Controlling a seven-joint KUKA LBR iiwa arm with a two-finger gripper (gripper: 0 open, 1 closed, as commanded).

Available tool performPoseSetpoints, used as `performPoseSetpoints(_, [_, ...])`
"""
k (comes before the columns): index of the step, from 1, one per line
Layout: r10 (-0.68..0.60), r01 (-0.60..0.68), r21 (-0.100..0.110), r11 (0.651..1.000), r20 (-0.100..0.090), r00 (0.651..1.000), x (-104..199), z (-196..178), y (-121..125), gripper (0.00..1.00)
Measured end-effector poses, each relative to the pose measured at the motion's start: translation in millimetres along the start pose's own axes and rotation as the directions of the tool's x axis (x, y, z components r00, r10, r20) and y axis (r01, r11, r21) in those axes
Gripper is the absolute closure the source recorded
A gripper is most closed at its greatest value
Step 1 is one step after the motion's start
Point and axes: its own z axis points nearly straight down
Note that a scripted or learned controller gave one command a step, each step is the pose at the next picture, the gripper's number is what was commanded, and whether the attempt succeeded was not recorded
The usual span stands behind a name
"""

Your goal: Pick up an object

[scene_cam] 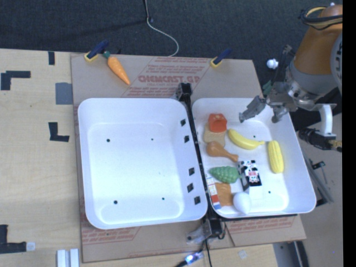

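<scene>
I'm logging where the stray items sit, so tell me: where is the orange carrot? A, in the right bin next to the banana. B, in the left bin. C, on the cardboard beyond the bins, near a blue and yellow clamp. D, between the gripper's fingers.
C: the carrot lies on the cardboard sheet outside both bins, just beside the clamp at its far left corner.

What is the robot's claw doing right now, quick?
Gripper: open, fingers spread, holding nothing, hovering above the far edge of the right shallow white bin, beyond the yellow toy banana.
</scene>
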Motion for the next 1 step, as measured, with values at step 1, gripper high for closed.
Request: performPoseSetpoints(1, [-0.001, 0.001, 0.014, 1.0, -0.005, 1.0, 51.6, 75.2, -73.7, 0.0])
